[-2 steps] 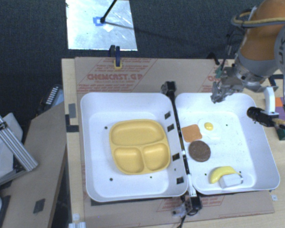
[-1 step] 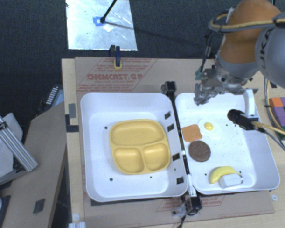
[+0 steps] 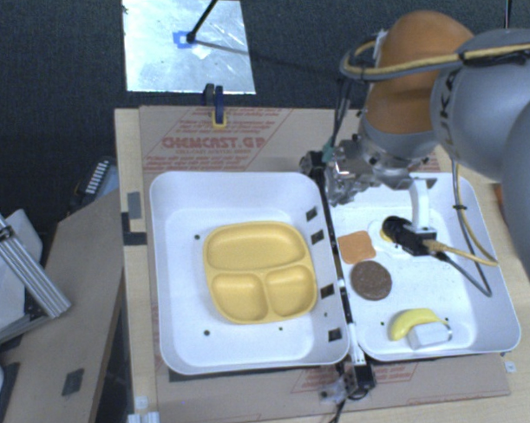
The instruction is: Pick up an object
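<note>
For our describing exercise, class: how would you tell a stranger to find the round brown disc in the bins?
Look in the right-hand white bin, the one without the yellow divided tray. Near its left wall, a flat dark brown disc lies between an orange square slice behind it and a banana in front. It alone is round and dark brown.

The left bin (image 3: 174,220) held a yellow three-compartment tray (image 3: 258,271). In the right bin (image 3: 479,313) lay a tan square (image 3: 356,245), perhaps toy toast, a brown disc (image 3: 371,280) just beside it, and a banana (image 3: 406,321) touching a white block (image 3: 428,335). The gripper (image 3: 339,183) hung over that bin's far left corner.
</note>
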Robot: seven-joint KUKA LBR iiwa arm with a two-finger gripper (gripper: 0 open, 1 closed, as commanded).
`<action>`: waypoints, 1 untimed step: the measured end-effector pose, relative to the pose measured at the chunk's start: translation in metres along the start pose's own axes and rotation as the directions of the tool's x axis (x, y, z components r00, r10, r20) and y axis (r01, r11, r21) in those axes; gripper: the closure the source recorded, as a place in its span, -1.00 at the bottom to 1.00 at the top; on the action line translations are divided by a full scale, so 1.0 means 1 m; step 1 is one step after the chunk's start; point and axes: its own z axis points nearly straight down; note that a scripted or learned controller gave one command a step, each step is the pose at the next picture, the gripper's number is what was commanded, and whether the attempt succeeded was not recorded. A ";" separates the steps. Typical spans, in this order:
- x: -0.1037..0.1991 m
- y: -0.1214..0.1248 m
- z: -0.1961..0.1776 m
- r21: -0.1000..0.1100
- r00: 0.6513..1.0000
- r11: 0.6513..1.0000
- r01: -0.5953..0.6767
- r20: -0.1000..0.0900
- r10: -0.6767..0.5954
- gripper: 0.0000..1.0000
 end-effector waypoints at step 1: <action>0.055 -0.014 -0.003 0.000 1.000 1.000 0.001 0.000 -0.001 1.00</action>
